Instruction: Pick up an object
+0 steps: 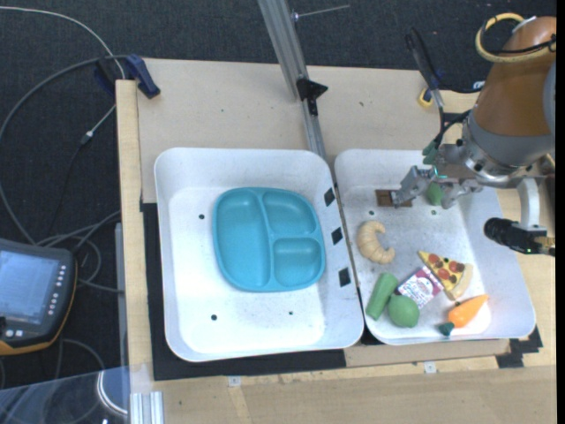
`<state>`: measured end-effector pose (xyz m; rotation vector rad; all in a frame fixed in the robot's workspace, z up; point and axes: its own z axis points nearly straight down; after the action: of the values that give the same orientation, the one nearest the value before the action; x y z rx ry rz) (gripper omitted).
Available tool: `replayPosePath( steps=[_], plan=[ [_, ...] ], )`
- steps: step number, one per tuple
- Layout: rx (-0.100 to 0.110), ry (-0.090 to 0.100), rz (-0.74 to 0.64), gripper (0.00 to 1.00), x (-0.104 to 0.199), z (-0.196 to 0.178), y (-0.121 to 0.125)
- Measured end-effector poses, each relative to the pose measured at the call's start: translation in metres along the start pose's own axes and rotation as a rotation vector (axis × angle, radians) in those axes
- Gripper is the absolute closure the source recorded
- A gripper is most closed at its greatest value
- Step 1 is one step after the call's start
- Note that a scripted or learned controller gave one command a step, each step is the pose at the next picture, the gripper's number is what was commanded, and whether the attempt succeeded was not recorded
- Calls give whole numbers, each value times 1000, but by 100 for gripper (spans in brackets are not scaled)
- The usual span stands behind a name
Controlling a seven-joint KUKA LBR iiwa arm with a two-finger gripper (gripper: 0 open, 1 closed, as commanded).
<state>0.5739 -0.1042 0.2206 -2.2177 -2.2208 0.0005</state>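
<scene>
Plastic toy food lies scattered in the right-hand bin (499,263), and that is what I have to pick from. I see a tan croissant (376,241) near the bin's left wall, about mid-height in the frame. Below it a green cucumber piece (381,295) leans against a round green fruit (403,312), and a small pink-and-white packet (421,287) sits just above that fruit. To the right of the packet is a pizza slice (445,270), and lower right of that an orange carrot (465,311) near the bin's bottom edge. A small brown block (385,198) rests in the upper part of the bin, just left of the gripper.

My gripper (434,186) hangs over the upper part of the right bin, with a bit of green showing at its tip. I cannot tell from this angle whether the jaws are open or closed, nor whether they have anything between them. The grey and orange arm (516,87) comes in from the upper right of the frame.

In the left bin (177,263) a blue divided plate (267,238) lies flat near the middle. Both bins sit on a pale wooden bench (221,104). A metal pole (287,38) runs up from between the bins to the top edge. At the lower left I see a control pendant (31,294) with cables on the dark floor.
</scene>
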Motion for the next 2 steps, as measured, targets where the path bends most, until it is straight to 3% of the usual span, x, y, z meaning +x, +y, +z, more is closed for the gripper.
replayPosePath(
  steps=[1,2],
  plan=[
    [-1,0,1,0,0,0,0],
    [4,0,2,0,-3,42,-1]
  ],
)
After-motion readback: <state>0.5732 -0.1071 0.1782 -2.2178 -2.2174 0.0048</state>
